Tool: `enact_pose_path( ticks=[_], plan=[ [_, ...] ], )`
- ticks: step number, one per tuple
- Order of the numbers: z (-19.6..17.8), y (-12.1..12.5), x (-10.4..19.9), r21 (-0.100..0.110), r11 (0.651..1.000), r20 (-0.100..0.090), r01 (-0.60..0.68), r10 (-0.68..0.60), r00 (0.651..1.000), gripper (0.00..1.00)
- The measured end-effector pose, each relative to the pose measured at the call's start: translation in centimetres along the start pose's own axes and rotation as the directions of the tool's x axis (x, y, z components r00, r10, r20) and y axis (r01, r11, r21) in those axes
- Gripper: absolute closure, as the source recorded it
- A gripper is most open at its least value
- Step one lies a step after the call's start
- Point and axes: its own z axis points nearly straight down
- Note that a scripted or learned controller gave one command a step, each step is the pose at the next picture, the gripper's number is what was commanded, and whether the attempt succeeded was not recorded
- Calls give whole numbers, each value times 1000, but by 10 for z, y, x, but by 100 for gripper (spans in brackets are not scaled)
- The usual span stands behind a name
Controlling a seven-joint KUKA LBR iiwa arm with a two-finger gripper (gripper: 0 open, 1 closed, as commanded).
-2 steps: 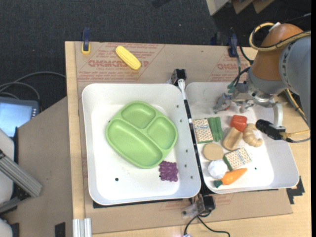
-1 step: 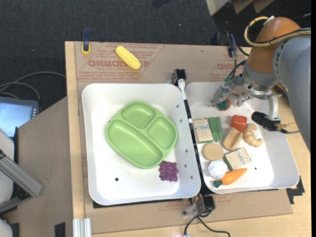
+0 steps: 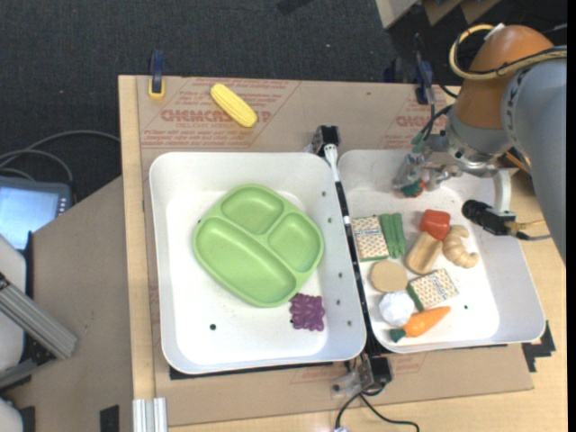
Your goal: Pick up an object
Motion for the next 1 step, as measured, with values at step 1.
enact_pose_path(
  ticks=[1],
  plan=[
    [-95, -76, 72, 5, 1000, -7, 4, -4, 1000, 100]
  ],
)
